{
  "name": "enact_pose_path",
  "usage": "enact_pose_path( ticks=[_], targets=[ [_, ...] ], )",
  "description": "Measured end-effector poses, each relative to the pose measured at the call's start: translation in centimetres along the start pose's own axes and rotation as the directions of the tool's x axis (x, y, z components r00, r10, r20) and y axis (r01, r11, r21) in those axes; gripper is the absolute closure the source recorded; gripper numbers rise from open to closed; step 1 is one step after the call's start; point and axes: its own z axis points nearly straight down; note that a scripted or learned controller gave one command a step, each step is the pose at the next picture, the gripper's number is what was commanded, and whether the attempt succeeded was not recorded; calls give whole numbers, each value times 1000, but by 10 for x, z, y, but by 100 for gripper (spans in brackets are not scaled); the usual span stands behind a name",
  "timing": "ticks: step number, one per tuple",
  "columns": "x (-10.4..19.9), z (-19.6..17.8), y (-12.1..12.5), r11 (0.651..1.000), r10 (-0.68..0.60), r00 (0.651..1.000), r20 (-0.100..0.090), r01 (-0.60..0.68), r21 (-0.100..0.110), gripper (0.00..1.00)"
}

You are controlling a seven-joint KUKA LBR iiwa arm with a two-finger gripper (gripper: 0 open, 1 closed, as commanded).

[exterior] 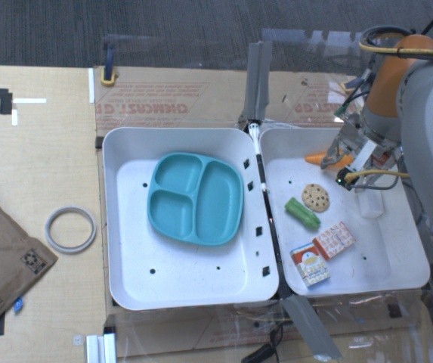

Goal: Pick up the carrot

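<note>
Left bin (125, 278): 1 teal 3-compartment plate (196, 198). Right bin (397, 267): cookie (316, 197), green pickle (302, 212), 2 small red-and-white packets (321, 252), and carrot (320, 158) near the far wall. Gripper (346, 159) just beside the carrot's right end; grip state can't be made out.

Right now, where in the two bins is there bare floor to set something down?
Left bin: a bare strip below the teal plate. Right bin: bare floor right of the cracker box. Crowded: cookie, green pickle, small carton; pincer sits by the carrot.
</note>
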Motion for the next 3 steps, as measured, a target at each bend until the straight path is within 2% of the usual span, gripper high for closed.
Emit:
enact_pose_path(
  ticks=[1,2,3],
  targets=[
    [3,-6,1,1000,-5,1000,-6,5,-10,100],
    [-1,-4,0,1000,-2,1000,3,2,0,0],
    [-1,6,0,982,-186,983,-9,186,-25,0]
  ],
)
